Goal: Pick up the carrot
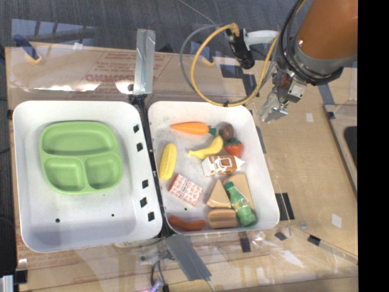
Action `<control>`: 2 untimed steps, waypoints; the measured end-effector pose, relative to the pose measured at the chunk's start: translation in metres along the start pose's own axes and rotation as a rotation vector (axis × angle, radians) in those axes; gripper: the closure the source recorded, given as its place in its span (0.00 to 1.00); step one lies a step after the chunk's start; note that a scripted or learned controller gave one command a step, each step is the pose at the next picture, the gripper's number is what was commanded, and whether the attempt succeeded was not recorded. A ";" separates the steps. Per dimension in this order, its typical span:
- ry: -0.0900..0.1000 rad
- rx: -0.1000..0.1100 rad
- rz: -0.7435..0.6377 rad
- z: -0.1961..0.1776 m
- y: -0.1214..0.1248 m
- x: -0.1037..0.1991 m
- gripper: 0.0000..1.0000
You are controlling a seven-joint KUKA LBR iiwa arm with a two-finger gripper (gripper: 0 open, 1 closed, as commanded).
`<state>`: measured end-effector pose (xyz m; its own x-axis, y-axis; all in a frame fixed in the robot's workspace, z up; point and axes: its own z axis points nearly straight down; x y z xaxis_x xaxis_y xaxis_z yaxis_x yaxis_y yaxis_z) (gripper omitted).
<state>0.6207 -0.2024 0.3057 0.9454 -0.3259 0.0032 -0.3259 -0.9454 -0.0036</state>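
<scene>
An orange carrot [190, 128] with a green stem end lies near the back of the right bin [263, 163], its tip pointing left. My gripper [273, 111] hangs above the bench just outside that bin's back right corner, well to the right of the carrot. Nothing shows between its fingers.
Around the carrot lie a banana [208, 148], a corn cob [168, 161], a brown round fruit [226, 131], a strawberry [234, 148], a small carton [220, 164], a green bottle [239, 203] and a sausage [187, 224]. The left bin [24, 205] holds a green divided tray [81, 157]. Yellow cables [200, 53] loop behind.
</scene>
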 end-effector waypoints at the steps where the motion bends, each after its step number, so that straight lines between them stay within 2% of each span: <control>1: -0.018 0.002 -0.126 0.160 -0.001 0.014 1.00; 2: 0.009 0.001 -0.138 0.028 -0.008 0.038 1.00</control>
<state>0.6594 -0.2070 0.2776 0.9812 -0.1925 0.0122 -0.1925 -0.9813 -0.0031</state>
